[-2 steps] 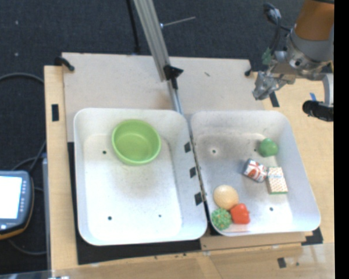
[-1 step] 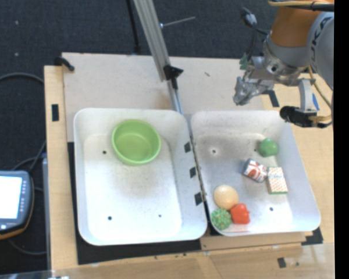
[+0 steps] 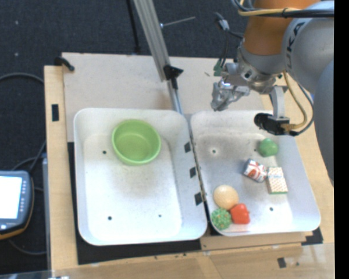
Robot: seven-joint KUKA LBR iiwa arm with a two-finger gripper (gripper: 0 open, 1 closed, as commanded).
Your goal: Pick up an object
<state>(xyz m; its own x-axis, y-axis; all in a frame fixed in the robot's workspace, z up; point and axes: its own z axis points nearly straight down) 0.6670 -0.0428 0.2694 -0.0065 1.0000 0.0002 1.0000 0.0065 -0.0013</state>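
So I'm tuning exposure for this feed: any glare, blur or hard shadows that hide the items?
Camera view: lighting is soft and even, no harsh glare on the right bin; the green ball and red-white can read clearly though slightly soft; the tool looks a little blurred, its shape indistinct.

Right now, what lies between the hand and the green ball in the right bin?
In the camera view, bare white bin floor lies between the hand and the green ball; a black part hanging from the arm sits just above the ball.

Dark speckled carpet [image 3: 58,22] around a pale wooden bench [image 3: 113,80], evenly lit.
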